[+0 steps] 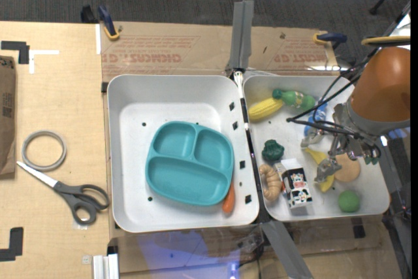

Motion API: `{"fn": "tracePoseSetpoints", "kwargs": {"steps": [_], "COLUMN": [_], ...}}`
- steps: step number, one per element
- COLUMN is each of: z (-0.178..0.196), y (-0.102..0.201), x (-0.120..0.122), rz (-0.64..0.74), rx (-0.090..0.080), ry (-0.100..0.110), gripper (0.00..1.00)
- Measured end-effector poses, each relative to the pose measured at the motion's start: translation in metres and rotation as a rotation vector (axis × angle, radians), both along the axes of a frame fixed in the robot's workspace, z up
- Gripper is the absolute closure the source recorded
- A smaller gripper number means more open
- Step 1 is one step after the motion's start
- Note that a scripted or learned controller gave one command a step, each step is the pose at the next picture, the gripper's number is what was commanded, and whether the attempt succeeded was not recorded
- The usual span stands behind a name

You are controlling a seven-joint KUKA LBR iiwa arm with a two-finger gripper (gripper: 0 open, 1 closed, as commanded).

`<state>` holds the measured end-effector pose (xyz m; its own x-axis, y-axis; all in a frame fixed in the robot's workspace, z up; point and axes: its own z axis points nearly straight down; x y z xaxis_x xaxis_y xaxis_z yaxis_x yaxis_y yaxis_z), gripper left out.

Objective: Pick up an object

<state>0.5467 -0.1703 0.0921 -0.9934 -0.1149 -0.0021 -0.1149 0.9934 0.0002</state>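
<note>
The gripper [332, 163] hangs over the right bin [372, 209], right above a yellow banana-like toy [324, 174] lying beside a tan round piece [349, 170]. It's too cluttered to tell if the fingers are spread or pinching anything. That toy looks light, hard plastic and kinda slick, so I'd grab across its narrow middle.

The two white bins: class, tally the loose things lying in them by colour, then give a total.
Teal: 1, divided plate
Orange: 1, carrot
Yellow: 2, corn, banana
Green: 3, bottle, broccoli, ball
Tan: 2, ginger root, round piece
White: 1, carton
Total: 10
</note>
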Motion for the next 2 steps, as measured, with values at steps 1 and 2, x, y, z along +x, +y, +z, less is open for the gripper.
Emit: {"fn": "tracePoseSetpoints", "kwargs": {"steps": [1,2], "z": [-0.002,0.001], "y": [-0.012,-0.022], "x": [0.093,0.063], "rz": [0.019,-0.178], "rx": [0.001,0.0], "ry": [0.009,-0.003], "gripper": [0.0,0.0]}}
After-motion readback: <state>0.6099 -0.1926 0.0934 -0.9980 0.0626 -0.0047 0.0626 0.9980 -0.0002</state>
